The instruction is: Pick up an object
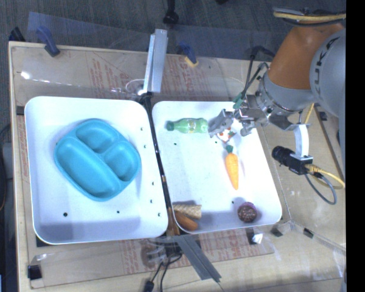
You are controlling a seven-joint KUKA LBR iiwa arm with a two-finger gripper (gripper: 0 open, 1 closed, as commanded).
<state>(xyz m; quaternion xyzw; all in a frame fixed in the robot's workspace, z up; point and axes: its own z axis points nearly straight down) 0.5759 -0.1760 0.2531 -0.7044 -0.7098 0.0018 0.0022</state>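
Reaching in from the right over the right bin (264, 181), with the grey arm (304, 53) and its orange band curving down to the end effector (226, 125). Hanging above the bin's upper part, just beside the cap end of the green bottle (187, 125); hard telling whether spread or pressed together, and nothing showing pinched there. Lying on its side near the top rim, the bottle looking smooth and translucent. Resting below the end effector, a slim tapered orange carrot (232, 170) with a green tip pointing up. Sitting near the lower right corner, a round dark lumpy ball (247, 212). Lying at the lower left corner, a tan ridged cone (188, 210) touching a brownish sausage shape (188, 223). Filling the left bin (42, 218), a glossy blue divided tray (97, 157) with rounded compartments. Carrying both white bins, a pale bench (79, 72).
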